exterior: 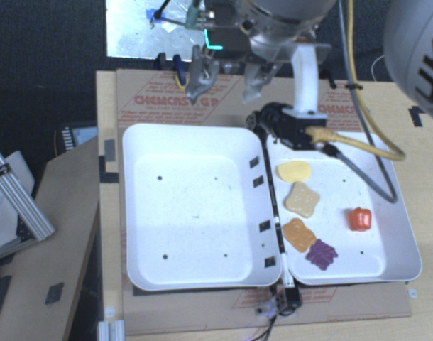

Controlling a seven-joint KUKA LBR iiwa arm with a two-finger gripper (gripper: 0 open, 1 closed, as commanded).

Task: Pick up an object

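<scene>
Your gripper [223, 80] hangs high over the desk's far edge, jaws spread and holding nothing. You must next descend onto the red pepper [359, 219] in the right bin [401, 251].

Five small items lie flat in the right bin [397, 251], none touching the gripper. A pale yellow disc [294, 170] sits toward the bin's 11 o'clock. Just at its 6 o'clock lies a beige toast slice [302, 199], tilted. At the toast's 6 o'clock is an orange piece [299, 234], and touching that at its 4 o'clock a purple grape cluster [321, 253]. A red pepper [359, 219] rests apart, toward the bin's 3 o'clock.
</scene>
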